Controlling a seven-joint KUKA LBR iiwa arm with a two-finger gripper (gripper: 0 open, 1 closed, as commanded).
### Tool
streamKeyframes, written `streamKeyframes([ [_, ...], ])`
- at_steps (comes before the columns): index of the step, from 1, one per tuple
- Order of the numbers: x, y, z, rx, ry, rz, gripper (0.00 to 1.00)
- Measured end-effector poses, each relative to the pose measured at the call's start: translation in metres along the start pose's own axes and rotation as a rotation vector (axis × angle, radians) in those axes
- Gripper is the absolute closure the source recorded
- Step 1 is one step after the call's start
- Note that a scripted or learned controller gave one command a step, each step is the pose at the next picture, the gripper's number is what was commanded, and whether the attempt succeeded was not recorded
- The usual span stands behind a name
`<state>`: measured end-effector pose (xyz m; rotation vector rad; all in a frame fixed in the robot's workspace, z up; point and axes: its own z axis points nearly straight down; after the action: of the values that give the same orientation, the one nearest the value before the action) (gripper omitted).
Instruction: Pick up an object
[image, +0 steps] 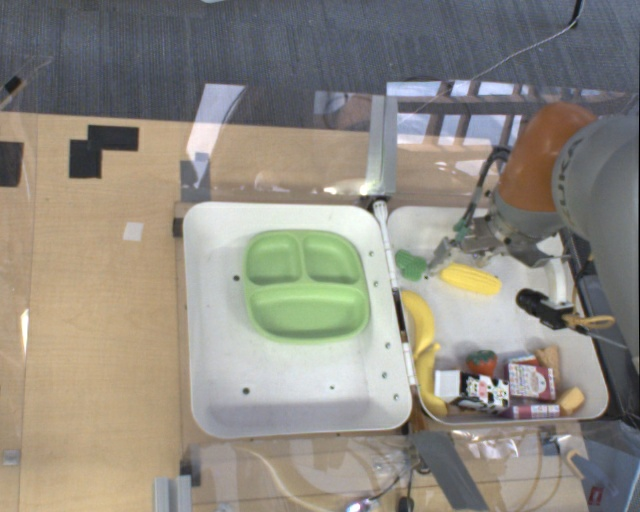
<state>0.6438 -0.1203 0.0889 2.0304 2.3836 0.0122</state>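
My gripper (447, 250) hangs low over the upper left part of the right bin (598, 375), on the grey arm with its orange band. Just left of its tip and below it lies a small green object (409, 265), close to the gripper; contact is unclear. A yellow corn cob (470, 279) lies just below the gripper. A banana (424, 345) runs along the bin's left wall. I see nothing held.
The left bin (215, 385) holds a green divided plate (304, 284). Along the right bin's front edge sit a red fruit (483, 361), a red and white carton (531, 380), a black and white carton (482, 391) and a tan piece (571, 401).
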Motion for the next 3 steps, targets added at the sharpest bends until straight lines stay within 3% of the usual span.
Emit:
streamKeyframes([
  [1, 0.002, 0.003, -0.014, -0.008, 0.000, -0.005, 1.00],
  [2, 0.056, 0.025, -0.131, 0.003, 0.002, 0.076, 1.00],
  [3, 0.056, 0.025, -0.131, 0.005, 0.001, 0.076, 0.00],
])
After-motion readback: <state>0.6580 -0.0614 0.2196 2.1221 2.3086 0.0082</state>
